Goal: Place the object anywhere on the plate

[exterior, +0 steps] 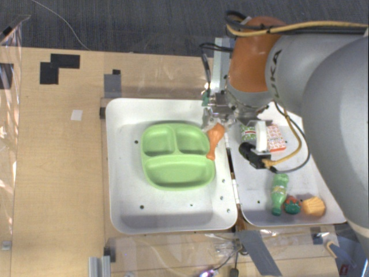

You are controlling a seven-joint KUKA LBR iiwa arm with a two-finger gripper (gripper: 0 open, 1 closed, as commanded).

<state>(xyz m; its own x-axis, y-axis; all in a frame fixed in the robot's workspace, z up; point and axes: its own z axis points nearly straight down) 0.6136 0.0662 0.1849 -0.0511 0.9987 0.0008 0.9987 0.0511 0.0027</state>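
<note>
Where the bench is nearest the camera, the front rim of the left bin (pixel 167 227) is seen, and the green plate (pixel 173 154) is taken as the landmark for everything else. The plate lies in the middle of that bin; it is divided into three compartments, one long one on its near side and two smaller ones on its far side.

To the right of the plate, in the right bin (pixel 259 212), a green bottle (pixel 279 194) is seen lying near the front, with a small red and green piece (pixel 292 206) touching its lower end and a yellow-orange object (pixel 313 205) just beside that. Farther back in the same bin, still right of the plate, a red and white packet (pixel 275 137) and a small green-labelled can (pixel 249 134) are partly covered by the arm's black cable.

At the plate's far right corner, an orange carrot-shaped object (pixel 214 140) is seen hanging point down over the plate's rim. Its upper end is gripped between the fingers of the gripper (pixel 218 120), which are closed narrowly on it. Whether its tip touches the plate cannot be told.
</note>
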